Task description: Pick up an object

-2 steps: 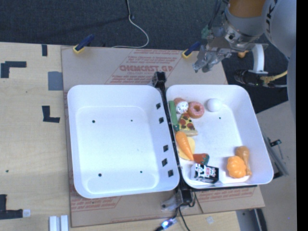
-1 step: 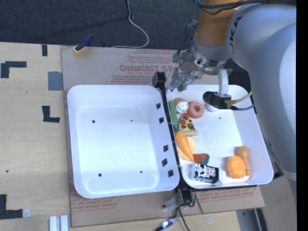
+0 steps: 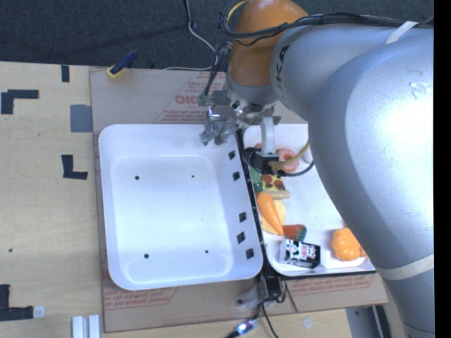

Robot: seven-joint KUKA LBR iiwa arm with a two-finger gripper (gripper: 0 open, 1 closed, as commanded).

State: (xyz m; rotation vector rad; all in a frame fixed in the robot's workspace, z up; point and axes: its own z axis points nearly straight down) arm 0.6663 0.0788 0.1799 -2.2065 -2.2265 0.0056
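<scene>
My gripper (image 3: pixel 217 134) hangs over the far right corner of the left bin (image 3: pixel 106 189), close to the divider between the two bins. I see nothing in it. The right bin (image 3: pixel 331 267) holds several items. An orange carrot-shaped piece (image 3: pixel 270 213) lies along its left side, with a small green and red item (image 3: pixel 271 183) beyond it. A pink and red object (image 3: pixel 287 159) sits at the far end, partly behind a cable. An orange round fruit (image 3: pixel 345 243) and a black and white box (image 3: pixel 301 253) lie near the front. The arm hides much of the right bin.
The grey arm with its orange band (image 3: pixel 264 41) covers the right side of the view. A blue and yellow tool (image 3: pixel 122 63) lies on the bench behind the bins. Black clips (image 3: pixel 243 217) line the wall between the bins. Cables run from the wrist.
</scene>
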